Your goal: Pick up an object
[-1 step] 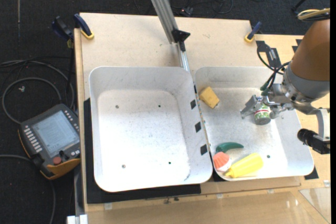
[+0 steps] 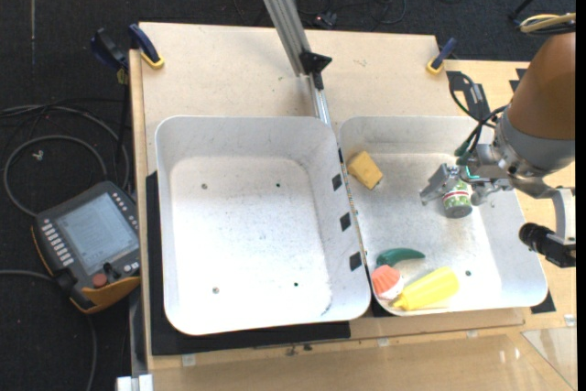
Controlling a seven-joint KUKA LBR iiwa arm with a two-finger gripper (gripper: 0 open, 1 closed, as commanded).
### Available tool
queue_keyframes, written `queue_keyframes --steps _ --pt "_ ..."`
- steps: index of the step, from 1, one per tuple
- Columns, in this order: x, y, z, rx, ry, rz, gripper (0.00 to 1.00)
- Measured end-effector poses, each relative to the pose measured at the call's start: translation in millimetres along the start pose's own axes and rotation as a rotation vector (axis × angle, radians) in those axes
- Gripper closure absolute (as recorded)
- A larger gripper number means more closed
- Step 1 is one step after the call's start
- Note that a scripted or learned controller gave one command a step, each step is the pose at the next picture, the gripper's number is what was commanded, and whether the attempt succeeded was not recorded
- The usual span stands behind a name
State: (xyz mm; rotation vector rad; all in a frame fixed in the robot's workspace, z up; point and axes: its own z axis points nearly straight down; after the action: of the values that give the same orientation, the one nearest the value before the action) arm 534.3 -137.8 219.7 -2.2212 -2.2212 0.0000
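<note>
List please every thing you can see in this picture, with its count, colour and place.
bins: 2, white, side by side on the bench, left bin and right bin
sponge: 1, yellow, right bin, far left corner
yellow block: 1, yellow, right bin, near edge
green piece: 1, green, just behind the yellow block
round toy: 1, orange and white, right bin, near left corner
clamps: 3, blue and yellow, far bench edge
control pad: 1, grey and orange, floor left of the bench
gripper: 1, metal grey, over the right bin
</note>
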Motion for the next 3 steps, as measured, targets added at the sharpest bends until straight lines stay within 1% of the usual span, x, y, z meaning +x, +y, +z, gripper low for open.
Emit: queue_keyframes --steps 1,2,3 --pt "-2 -2 64 0.006 0.001 0.002 0.00" --pt "5 1 110 0.004 0.001 0.000 0.00" --pt "5 2 124 0.000 0.000 0.001 0.00"
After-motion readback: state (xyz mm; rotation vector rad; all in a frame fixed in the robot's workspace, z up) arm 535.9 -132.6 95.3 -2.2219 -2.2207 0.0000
